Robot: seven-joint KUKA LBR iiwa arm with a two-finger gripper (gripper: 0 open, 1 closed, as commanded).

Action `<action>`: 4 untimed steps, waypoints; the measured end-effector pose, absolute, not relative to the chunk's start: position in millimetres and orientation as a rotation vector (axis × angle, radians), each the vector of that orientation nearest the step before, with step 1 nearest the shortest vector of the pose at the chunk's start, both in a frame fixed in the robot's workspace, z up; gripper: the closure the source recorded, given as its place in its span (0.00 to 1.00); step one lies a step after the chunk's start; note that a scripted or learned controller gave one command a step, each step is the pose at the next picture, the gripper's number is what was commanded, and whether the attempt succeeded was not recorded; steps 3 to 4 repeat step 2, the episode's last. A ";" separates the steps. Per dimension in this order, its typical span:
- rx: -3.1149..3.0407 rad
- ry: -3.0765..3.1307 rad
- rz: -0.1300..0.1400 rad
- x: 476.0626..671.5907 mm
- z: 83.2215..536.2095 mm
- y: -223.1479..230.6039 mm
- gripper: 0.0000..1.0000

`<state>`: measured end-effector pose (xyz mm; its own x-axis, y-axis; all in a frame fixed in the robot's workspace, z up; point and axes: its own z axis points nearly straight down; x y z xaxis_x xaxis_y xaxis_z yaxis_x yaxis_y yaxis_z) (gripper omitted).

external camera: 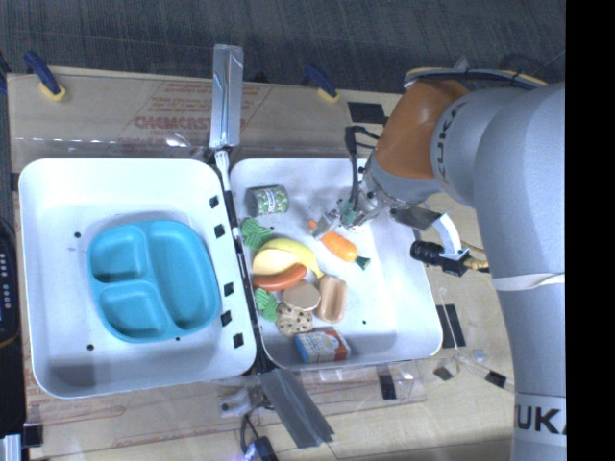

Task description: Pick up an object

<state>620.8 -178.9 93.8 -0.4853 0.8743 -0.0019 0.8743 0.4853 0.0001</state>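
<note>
**Pincer low in right bin, over the toy food**

Nearest cam: grey arm (524,257) fills the right side, orange band (415,128) above the wrist. It comes in from the right and bends down into the right bin (408,325).

Pincer (348,215) sits low in that bin, just above the carrot (339,247), close to touching it. Tips too small and blurred; can't tell if wide, narrow or holding anything.

Right bin contents, front to back:
- carton (321,346) w/ blue side, near the front wall
- cookie (293,319) just behind it, touching a brown round slice (300,296)
- hot dog (332,299) beside that slice
- sausage (280,279) lying under the banana (284,254), the two touching
- green leafy bits (255,232) at the left wall
- carrot toward mid-bin, right of banana
- green can (267,200) on its side near the back left corner

Left bin (48,257): blue tray (152,279) w/ three compartments, lying flat mid-bin.

Both bins rest side by side on the bench (125,104). Blue clamps (44,75) at the far edge.
</note>
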 end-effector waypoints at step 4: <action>2.069 2.368 0.000 634.7 193.8 -92.3 1.00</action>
